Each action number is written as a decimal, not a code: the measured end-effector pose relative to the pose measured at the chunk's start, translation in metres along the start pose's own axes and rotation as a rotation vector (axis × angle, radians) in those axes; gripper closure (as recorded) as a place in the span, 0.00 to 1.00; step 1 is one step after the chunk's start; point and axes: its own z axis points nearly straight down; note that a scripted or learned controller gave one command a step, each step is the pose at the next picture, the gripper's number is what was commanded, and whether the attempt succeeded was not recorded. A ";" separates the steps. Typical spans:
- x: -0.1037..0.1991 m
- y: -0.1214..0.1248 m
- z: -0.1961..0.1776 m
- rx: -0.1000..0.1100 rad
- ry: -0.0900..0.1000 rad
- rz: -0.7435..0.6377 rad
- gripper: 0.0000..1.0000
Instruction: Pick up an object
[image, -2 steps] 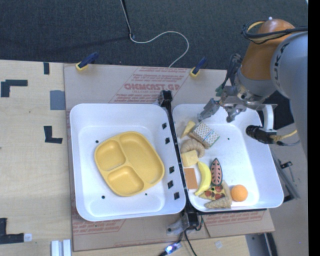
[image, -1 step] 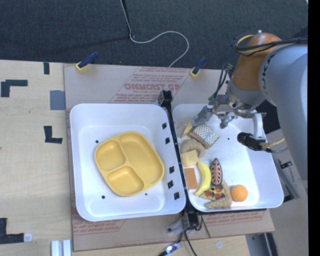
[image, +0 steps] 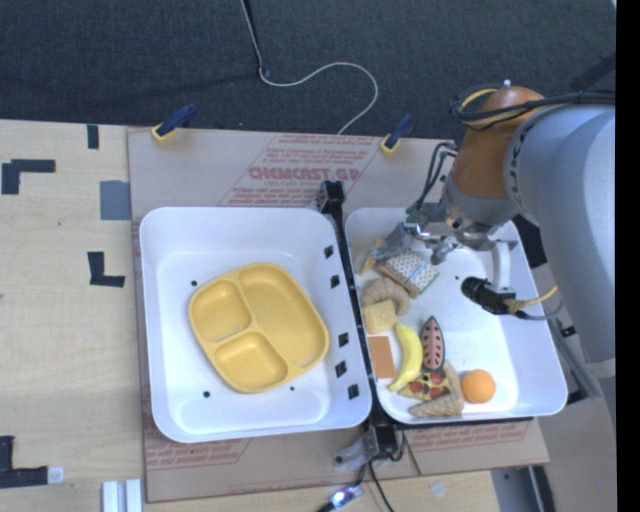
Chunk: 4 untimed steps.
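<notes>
Camera view: gripper (image: 420, 237), finger state unclear, sits at a white speckled packet (image: 409, 269) in the right bin (image: 530, 345).

the wooden bench (image: 60, 330) bears a cardboard sheet (image: 250, 175); two white bins (image: 160, 300) rest on it.

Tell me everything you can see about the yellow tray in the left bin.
The yellow tray is a shallow plate of plastic-looking material with rounded corners and three compartments: one large and two smaller. All three compartments look bare. It lies flat and face up on the floor of the left bin, turned at a slant to the bin's walls, roughly in the middle. It touches only the bin floor. The gripper is far from it, over the right bin.
</notes>
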 end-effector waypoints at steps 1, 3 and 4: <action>0.000 0.001 0.005 0.000 0.001 0.001 0.00; 0.010 -0.001 -0.063 0.011 0.001 0.000 1.00; 0.011 0.000 -0.116 0.010 0.001 0.000 1.00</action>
